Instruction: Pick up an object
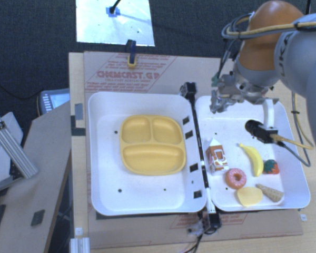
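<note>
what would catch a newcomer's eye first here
The yellow divided tray in the left bin stands out first. Next comes the arm's orange band at upper right, with the gripper over the right bin's far end. A banana, a pink donut and a small carton lie toward its near end.

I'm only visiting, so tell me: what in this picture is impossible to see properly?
Camera view: the far right corner of the right bin is hidden behind the arm.
Camera view: the arm is cut off by the right edge, so its base is out of sight.
Camera view: the print on the small carton is too small to read.
Camera view: the red and green thing beside the banana is too small to name.
</note>
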You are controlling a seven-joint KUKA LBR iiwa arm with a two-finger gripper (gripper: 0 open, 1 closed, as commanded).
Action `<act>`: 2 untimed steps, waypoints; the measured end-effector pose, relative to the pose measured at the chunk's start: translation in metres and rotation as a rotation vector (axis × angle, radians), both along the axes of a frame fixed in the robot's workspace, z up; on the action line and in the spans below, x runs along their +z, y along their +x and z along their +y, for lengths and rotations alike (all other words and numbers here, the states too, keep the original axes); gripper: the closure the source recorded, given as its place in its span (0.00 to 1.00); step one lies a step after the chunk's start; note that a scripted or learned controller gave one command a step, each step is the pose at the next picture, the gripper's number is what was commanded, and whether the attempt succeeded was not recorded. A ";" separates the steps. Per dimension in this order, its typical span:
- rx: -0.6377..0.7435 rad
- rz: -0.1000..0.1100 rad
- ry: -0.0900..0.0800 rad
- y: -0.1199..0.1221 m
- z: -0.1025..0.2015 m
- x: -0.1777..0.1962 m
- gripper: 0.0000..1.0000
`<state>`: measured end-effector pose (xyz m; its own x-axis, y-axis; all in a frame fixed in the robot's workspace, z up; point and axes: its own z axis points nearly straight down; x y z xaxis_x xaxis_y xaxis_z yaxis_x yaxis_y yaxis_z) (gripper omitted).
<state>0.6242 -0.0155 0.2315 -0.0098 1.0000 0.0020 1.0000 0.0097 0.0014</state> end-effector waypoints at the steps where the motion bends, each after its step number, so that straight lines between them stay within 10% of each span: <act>1: 0.000 0.000 0.000 0.006 0.052 -0.012 1.00; 2: 0.000 -0.002 0.002 0.017 0.110 0.000 1.00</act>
